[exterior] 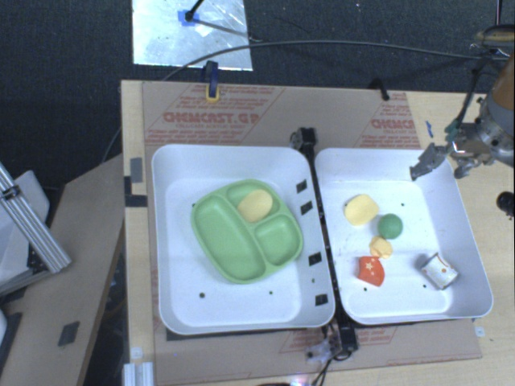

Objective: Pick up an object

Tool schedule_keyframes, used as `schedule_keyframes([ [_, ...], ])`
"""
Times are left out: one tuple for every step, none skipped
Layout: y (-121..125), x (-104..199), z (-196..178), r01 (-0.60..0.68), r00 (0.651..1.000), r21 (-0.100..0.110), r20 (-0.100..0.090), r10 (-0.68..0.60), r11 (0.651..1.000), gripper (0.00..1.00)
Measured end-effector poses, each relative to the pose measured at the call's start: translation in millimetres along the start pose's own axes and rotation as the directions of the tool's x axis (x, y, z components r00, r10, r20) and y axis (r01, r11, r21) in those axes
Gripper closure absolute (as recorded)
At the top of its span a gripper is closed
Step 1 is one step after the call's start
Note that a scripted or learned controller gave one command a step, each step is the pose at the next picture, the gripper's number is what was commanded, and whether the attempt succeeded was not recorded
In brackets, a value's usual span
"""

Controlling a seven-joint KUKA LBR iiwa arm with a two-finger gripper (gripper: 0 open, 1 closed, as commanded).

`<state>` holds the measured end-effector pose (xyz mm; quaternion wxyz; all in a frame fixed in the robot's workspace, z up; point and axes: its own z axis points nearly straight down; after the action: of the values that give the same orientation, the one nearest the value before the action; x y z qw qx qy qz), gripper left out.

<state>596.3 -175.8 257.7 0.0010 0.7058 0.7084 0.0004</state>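
Observation:
The right bin [451, 207] holds a yellow lump [361, 209], a green ball [390, 225], a small yellow piece [381, 248], a red block [371, 271] and a small white cylinder [438, 270]. In the left bin [173, 215] a green divided plate [233, 248] carries a pale yellow item [256, 205] in its upper compartment. My gripper [444, 166] hangs above the far right corner of the right bin, well apart from all the objects. Its fingers stand open with nothing between them.
A black divider with clips [315, 223] runs between the two bins. Both bins rest on a cardboard sheet [241, 115]. A blue-and-yellow clamp [212, 80] sits at the sheet's far edge. An aluminium rail [28, 223] lies at the left.

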Motion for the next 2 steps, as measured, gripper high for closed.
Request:
schedule_keyframes([
  [1.3, 1.7, 41.5, -0.001, 1.0, 0.004, -0.001, 0.001, 1.0, 0.0],
  [2.4, 6.5, 84.0, -0.002, 1.0, 0.004, -0.001, 0.002, 1.0, 0.0],
])
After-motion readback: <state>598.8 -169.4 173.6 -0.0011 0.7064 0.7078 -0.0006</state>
